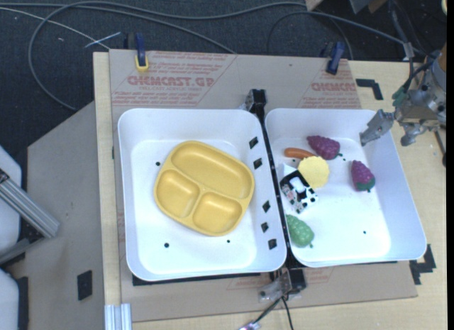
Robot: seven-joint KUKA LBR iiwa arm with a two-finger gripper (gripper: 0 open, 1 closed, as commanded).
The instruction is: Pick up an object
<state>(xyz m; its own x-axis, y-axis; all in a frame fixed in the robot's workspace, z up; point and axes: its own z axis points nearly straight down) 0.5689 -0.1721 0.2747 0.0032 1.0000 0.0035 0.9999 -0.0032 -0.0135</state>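
Counter (pixel 397 84): we record two shallow white bins side by side on a cardboard sheet printed in red lettering, with a blue clamp (pixel 141 50) at the sheet's far left edge and another (pixel 335 57) at its far right.

Left bin (pixel 135 201): we list one item, a yellow divided tray (pixel 204 187) with three compartments, lying flat near the middle.

Right bin (pixel 397 215): we list six small items.
- A purple grape bunch (pixel 323 145) toward the far side.
- An orange carrot-like piece (pixel 299 153) just beside it on the left, touching or nearly so.
- A round yellow piece (pixel 314 172) directly in front of those two.
- A black-and-white toy (pixel 298 190) against the yellow piece's near left; we take it for a cow figure, though it is too small to be sure.
- A second purple grape bunch (pixel 362 175) lying apart toward the bin's right wall.
- A green piece (pixel 300 231) near the front left corner.

Gripper (pixel 392 130): we place it over the right bin's far right corner, on the arm entering from the right. Two grey fingers (pixel 374 128) show spread apart with nothing between them. It stands well clear of every listed item; the nearest is the second grape bunch.
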